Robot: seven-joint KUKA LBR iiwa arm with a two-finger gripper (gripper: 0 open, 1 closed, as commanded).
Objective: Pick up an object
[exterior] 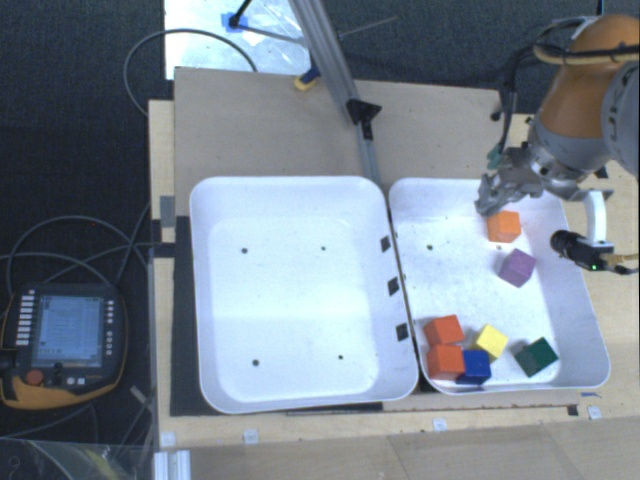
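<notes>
Camera view places my claw (497,200) just above the orange cube (504,226), its grip state indeterminate; I judge a centred, vertical descent gives the cleanest grasp.

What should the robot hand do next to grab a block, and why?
Probably drop a little down and toward the orange block. The gripper sits just above that block's upper left corner, not yet around it, and the purple block lies apart, so nothing crowds it.
</notes>
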